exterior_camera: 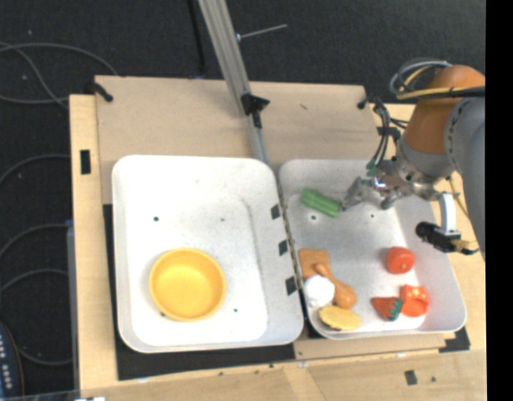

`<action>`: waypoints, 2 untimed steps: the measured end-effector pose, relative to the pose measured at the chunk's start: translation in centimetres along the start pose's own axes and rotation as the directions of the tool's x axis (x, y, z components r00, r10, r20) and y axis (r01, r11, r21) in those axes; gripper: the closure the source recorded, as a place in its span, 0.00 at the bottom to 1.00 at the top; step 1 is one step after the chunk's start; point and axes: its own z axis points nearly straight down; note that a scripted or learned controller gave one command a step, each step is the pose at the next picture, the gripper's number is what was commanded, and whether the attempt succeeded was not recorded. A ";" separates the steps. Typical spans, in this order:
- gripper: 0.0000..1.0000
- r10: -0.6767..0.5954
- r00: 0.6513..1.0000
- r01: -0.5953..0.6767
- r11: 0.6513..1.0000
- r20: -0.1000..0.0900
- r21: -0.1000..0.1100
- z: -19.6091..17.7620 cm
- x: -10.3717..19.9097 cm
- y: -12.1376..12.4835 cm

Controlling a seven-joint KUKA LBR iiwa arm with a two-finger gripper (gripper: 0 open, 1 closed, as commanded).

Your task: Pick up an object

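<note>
**Hovering over right bin, nothing visibly gripped**

Camera view: jaws point(369, 189) sit low over the upper part of the right bin point(457, 307), arm point(432, 132) coming in from the right. Can't tell if jaws are released or clenched; they're a dark blur at this angle. Nearest candidate is the green piece point(321, 202), just beside the jaws on the side away from the arm, lying flat, apart from them as far as I can judge. Red ball point(399, 260) is below the jaws, nearer the camera. Orange, white and yellow items point(327, 295) are clustered further off, against the bin's near wall.

Risks: green piece is close to the bin's wall, so a sideways closure could nudge it away rather than trap it. Contact between jaws and bin floor not readable.
</note>
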 end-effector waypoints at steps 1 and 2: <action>1.00 -0.002 1.000 0.002 1.000 0.003 -0.005 -1.3 -0.1 0.1; 1.00 -0.003 1.000 0.003 1.000 -0.001 -0.007 -5.9 -0.1 0.7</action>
